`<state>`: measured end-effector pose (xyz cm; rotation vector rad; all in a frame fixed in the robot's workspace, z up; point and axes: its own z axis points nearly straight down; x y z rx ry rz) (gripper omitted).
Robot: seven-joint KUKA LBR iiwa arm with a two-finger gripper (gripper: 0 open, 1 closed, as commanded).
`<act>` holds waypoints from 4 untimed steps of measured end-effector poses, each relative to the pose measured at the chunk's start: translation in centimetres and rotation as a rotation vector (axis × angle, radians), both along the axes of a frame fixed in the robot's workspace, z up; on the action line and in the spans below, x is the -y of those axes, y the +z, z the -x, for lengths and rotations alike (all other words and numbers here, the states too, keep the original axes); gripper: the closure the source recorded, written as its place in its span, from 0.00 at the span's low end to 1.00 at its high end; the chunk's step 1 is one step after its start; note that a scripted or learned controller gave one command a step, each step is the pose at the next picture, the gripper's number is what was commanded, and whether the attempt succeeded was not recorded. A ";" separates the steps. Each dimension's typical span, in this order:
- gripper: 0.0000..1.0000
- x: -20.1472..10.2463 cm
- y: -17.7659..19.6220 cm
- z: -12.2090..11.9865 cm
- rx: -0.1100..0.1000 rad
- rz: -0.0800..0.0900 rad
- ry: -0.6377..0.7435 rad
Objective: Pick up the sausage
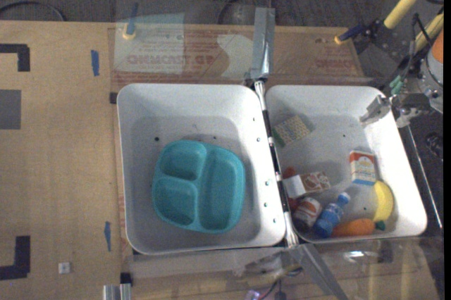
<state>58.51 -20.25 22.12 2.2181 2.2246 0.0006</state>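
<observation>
Sausage [308, 210], blurry, possibly partly hidden among packets.

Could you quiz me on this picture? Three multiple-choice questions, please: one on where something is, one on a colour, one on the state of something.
1. Where does the tray lie?
A. in the left bin
B. in the right bin
C. on the bare bench

2. What colour is the tray?
A. red
B. teal
C. black

3. How does the banana stand to the gripper?
A. gripped between its fingers
B. lying in the right bin, apart from it
C. hanging from the arm

Answers:
1. A: the tray sits on the floor of the left bin, alone there.
2. B: its whole surface, all compartments, is blue-green.
3. B: the banana lies near the right bin's lower right corner, while the gripper is up at that bin's upper right rim.
</observation>
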 end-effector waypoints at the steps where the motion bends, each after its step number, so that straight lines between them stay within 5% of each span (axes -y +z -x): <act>1: 0.00 -4.4 -12.6 0.9 0.004 0.002 0.197; 2: 1.00 -4.1 -11.6 0.9 0.008 0.003 0.192; 3: 0.00 -4.1 -11.6 0.9 0.008 0.003 0.192; 4: 0.00 -10.4 -13.3 4.9 0.008 0.001 -0.151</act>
